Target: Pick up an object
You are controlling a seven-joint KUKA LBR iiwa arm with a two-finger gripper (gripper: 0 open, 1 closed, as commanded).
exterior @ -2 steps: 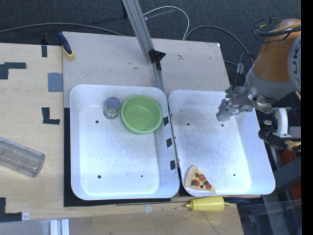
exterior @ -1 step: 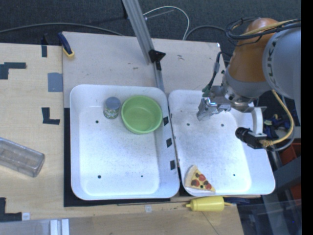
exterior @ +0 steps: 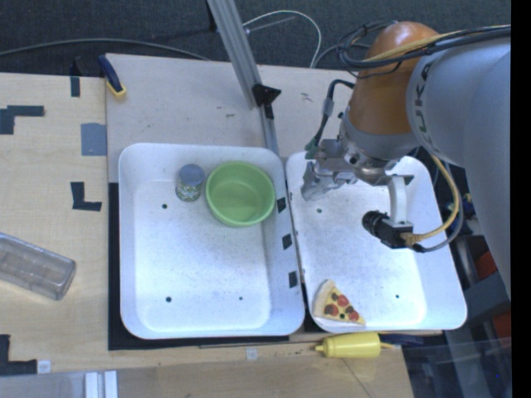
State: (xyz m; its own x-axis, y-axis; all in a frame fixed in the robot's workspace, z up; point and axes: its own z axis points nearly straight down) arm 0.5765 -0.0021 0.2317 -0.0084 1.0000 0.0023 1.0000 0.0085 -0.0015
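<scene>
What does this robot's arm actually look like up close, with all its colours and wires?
The arm is thick, rounded and smooth grey, with a glossy orange band above the wrist. Below sits a boxy grey metal gripper. Black cables loop over the top, and a yellowish hose runs to a small black fitting.

Green bowl (exterior: pixel 240 193) and can (exterior: pixel 190 182) crowd left bin's (exterior: pixel 141 305) back.
</scene>
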